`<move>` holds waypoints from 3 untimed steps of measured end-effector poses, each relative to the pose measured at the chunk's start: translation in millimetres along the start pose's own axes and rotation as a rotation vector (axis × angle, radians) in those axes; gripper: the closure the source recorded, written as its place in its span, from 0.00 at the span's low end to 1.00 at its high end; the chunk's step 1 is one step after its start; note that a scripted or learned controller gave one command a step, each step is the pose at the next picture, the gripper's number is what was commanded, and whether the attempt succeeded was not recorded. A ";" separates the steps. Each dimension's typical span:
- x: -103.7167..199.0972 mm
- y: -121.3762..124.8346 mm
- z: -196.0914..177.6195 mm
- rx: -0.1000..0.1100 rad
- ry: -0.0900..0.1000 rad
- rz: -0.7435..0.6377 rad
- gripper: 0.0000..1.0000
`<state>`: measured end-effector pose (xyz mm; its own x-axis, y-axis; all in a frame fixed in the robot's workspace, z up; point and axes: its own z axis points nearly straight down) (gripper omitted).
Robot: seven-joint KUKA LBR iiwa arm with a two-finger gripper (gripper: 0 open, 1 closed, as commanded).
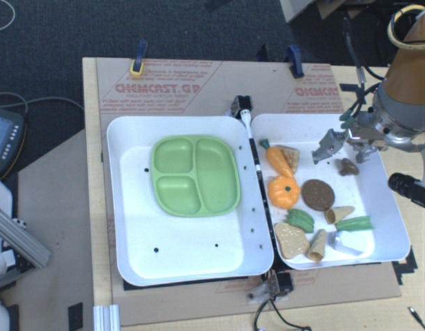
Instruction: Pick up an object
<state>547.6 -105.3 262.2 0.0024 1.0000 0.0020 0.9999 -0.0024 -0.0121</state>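
Hovering: my claw (334, 145) hangs over the right bin's (399, 216) far half, above the toy food.
Claw state: whether it is wide or narrow I cannot tell; nothing visible between its tips.
Task things: carrot (277, 159), orange pumpkin (283, 192), brown round cookie (317, 194), green bean (353, 223), bread slice (291, 238), all in the right bin.
Left bin (130, 185): green divided plate (196, 175).
Writing: "CHEMCAST GP" in red on the board (199, 88), repeated and partly cut off at right.
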 end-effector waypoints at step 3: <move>-11.5 -8.5 98.6 -0.003 0.000 -0.001 0.00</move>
<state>537.9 -116.6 163.8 0.0018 1.0000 0.0024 1.0000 -0.0018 -0.0089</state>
